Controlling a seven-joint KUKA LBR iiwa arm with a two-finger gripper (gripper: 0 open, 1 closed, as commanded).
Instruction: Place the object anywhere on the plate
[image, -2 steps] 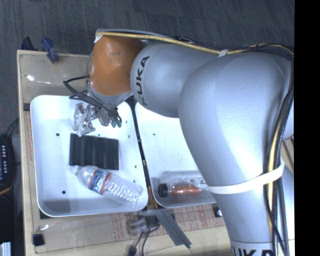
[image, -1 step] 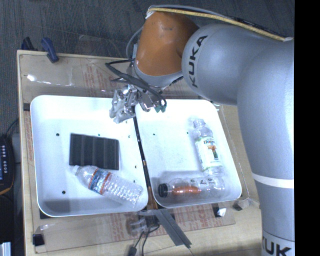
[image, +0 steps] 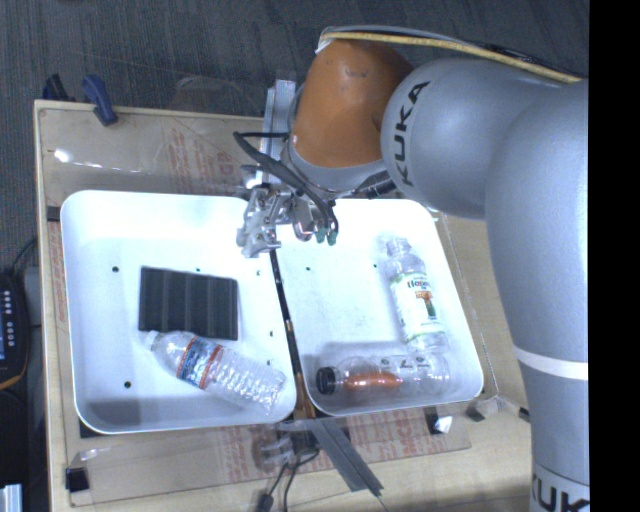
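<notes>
A flat black ribbed plate (image: 189, 303) lies in the left bin (image: 100, 215). Just in front of it, a clear water bottle with a blue and red label (image: 213, 370) lies on its side, its cap end touching the plate's near edge. My gripper (image: 288, 232) hangs at the back of the bins, over the divide between them. Its fingers are spread and nothing is between them. It is well behind and to the right of the plate, and touches no bottle.
The right bin (image: 345, 300) holds a clear bottle with a white label (image: 414, 297) along its right side, and a clear bottle with a black cap and orange contents (image: 385, 379) across its front. The big grey arm fills the upper right.
</notes>
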